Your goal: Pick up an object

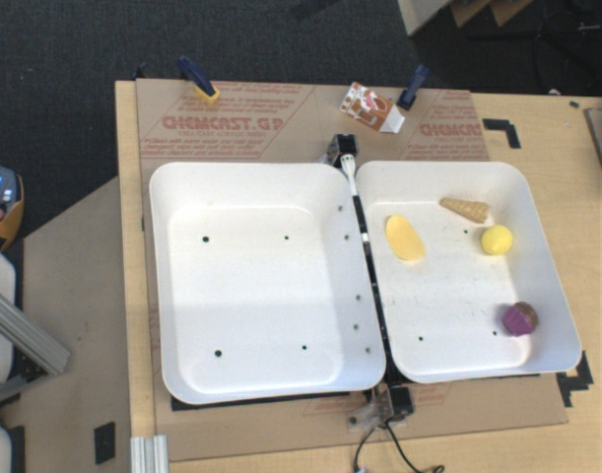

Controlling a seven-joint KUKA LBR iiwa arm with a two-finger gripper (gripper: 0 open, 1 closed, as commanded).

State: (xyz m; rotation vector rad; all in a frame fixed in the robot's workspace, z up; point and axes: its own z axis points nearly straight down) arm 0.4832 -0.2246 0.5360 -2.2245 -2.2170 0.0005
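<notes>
Cardboard-topped bench (pixel 281 116), 2 white bins. Right bin (pixel 537 264) holds 4 objects: yellow oval (pixel 405 237) at 9 o'clock, cone (pixel 465 208) at 12, ball (pixel 496 239) at 2, purple piece (pixel 519 318) at 4. We judge pick not begun; gripper state we cannot tell. Next: choose target, descend.

You've got two white bins: left bin (pixel 172 264) plain with small dark dots, right bin (pixel 537 264) holding a pale yellow oval (pixel 405 237), a tan cone (pixel 465 208), a bright yellow ball (pixel 496 239) and a purple ball (pixel 518 318). Brown cardboard (pixel 143 146) beneath carries faded red lettering; blue clamps (pixel 197 79) sit at its back edge.
</notes>
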